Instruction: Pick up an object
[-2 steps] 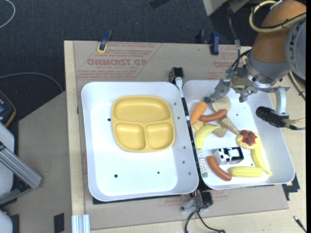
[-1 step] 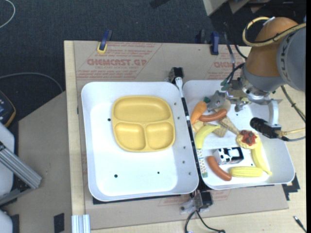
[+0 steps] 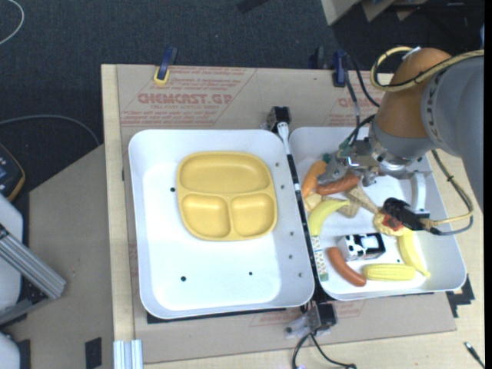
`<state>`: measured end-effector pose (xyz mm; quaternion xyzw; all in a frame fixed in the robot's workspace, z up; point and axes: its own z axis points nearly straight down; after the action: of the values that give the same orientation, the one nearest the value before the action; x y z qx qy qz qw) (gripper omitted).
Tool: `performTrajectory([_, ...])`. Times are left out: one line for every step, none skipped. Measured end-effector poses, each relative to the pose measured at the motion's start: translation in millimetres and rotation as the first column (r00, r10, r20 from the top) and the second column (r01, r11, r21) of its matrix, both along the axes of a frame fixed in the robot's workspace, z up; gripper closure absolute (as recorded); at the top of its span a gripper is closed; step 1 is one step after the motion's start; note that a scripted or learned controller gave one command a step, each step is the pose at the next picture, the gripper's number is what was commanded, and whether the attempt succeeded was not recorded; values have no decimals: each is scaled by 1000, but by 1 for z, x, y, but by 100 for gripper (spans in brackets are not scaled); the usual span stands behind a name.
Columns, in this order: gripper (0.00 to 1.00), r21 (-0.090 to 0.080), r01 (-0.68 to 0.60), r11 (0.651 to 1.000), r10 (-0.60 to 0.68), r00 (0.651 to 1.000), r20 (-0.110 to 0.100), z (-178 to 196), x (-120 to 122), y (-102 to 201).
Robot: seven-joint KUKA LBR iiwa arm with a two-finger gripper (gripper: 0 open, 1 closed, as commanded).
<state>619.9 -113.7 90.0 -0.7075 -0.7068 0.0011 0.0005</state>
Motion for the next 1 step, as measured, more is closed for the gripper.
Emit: performTrajectory([100, -1, 2, 1000, -2, 1000, 2, 10, 0, 0])
